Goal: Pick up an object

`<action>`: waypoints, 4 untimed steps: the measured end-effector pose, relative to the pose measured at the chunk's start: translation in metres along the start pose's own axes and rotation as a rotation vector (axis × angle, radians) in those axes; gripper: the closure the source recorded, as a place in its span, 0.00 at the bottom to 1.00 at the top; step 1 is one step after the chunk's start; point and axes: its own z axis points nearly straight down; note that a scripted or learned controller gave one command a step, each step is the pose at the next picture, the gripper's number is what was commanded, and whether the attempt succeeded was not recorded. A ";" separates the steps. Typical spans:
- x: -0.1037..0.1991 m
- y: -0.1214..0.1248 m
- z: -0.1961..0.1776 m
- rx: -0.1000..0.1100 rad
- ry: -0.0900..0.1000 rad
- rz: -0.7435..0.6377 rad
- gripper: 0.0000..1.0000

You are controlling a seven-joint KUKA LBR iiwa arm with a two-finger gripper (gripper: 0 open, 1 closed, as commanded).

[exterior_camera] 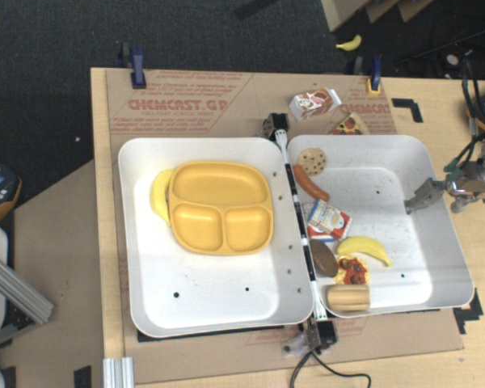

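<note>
Half a dozen toy foods hugged the right bin's (436, 217) left wall; claw (424, 194) hovered apart, grip unreadable. I'd target the banana (365, 250), it lay most exposed.

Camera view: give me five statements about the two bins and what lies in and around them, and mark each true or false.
1. The yellow divided tray lies in the left bin. True.
2. The banana lies in the left bin. False: it lies in the right bin, near that bin's left wall.
3. The cookie and the hot dog lie in the right bin. True.
4. The small milk carton stands inside the right bin. False: it lies on the cardboard beyond the bins.
5. The pincer holds the banana. False: it is at the right bin's right side, apart from the banana.
</note>
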 end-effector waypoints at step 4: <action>0.138 0.054 0.031 -0.013 0.001 -0.010 1.00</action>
